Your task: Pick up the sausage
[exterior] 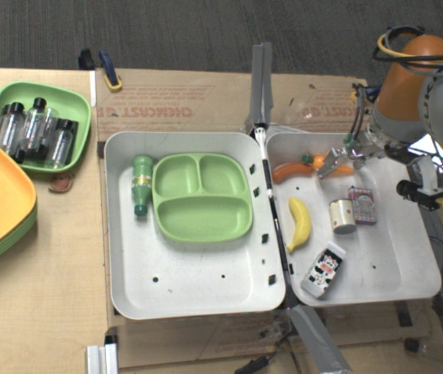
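Sausage [293, 171]: the orange-red piece lying along the far wall of the right bin [416, 287], its near end beside the divider between the two bins; you can take it as the target, though it could be read as a carrot-like toy
Gripper [336, 162]: low over the far part of the right bin, just at the sausage's right end, beside a small green-and-orange bit there
Hand state: you cannot tell from this slant whether the fingers stand wide or narrow, and nothing shows between them, so treat the sausage as not yet held
Neighbours: banana [300, 223] sits near and below the sausage; a small can [342, 216], a pink packet [362, 206] and a remote-like box [322, 270] lie farther toward you, well clear of the grasp
Left bin [128, 287]: holds the green divided plate [202, 197] and a green bottle [141, 184]; no part in this step
How to do it well: bring the hand leftward so it straddles the sausage's middle, not its tip, and set the fingers across its short width
Wall: the sausage lies close to the rim, so leave room for the far finger or it may ride up on the wall
Check: lift only a little first and confirm the sausage comes up with the hand
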You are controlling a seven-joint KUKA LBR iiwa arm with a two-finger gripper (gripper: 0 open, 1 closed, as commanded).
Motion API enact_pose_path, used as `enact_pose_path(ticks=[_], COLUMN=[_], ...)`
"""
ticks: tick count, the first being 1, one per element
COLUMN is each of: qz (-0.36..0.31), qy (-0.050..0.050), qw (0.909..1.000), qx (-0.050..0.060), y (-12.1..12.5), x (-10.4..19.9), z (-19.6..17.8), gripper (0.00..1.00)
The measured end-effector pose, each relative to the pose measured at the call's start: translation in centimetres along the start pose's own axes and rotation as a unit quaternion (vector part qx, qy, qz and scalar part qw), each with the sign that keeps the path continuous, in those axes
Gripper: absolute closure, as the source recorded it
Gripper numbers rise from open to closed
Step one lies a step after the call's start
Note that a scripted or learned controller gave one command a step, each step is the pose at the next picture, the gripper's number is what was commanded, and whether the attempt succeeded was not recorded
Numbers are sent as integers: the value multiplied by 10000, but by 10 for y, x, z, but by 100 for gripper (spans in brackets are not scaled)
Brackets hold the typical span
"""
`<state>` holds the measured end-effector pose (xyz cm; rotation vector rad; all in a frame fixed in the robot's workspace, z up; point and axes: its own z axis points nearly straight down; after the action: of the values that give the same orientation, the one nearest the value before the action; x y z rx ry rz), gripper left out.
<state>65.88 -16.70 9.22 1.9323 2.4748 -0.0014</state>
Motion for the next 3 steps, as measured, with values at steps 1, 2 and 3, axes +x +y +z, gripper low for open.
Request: enact_pose_path(ticks=[1, 2, 3], qz=[0, 0, 0], qy=[0, 0, 0], qw=[10000, 10000, 10000], qx=[0, 0, 0], y=[0, 0, 0], x=[0, 0, 0], z=[0, 0, 0], gripper=[0, 0, 0])
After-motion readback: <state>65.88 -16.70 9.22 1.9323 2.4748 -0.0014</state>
